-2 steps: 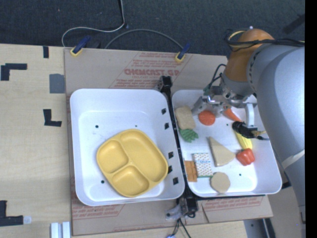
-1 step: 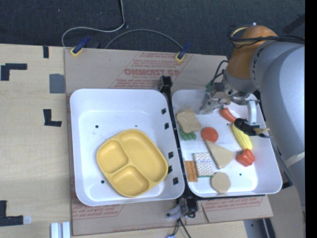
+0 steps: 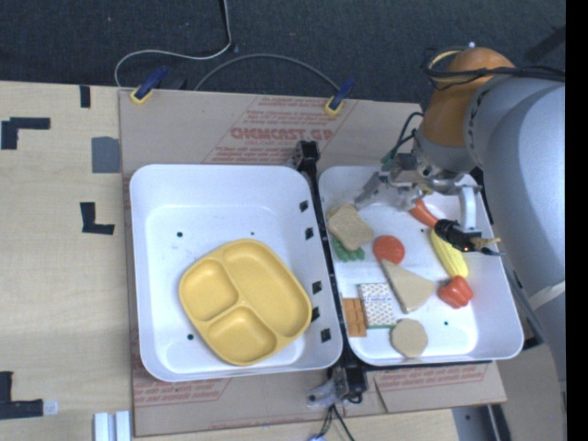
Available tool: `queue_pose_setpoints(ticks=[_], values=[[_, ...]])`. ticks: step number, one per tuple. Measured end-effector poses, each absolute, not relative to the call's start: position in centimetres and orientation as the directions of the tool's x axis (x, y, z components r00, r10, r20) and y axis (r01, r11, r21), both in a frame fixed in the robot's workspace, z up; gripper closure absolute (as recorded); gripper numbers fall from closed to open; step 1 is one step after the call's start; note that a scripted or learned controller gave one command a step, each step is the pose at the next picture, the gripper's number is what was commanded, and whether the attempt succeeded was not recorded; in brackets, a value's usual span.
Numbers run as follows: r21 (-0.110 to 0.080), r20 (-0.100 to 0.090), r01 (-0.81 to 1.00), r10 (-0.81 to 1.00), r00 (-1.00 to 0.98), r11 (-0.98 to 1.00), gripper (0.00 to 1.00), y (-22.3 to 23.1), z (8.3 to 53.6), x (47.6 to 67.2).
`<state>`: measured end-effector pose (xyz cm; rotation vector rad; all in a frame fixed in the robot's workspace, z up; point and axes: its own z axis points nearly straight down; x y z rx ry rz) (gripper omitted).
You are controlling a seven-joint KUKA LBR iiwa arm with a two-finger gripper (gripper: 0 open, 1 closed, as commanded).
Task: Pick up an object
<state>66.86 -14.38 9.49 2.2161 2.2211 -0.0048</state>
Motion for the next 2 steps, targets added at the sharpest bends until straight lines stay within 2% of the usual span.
queue_pose_setpoints(ticks=[1,2], values=[[0.003,-0.004,1.0,1.0,0.005,-0.005,0.0,-19.9,17.0,62.0],[-0.002,-0.002,1.0,1.0,0.002,-0.002,0.0,-22.6,16.3,59.5]])
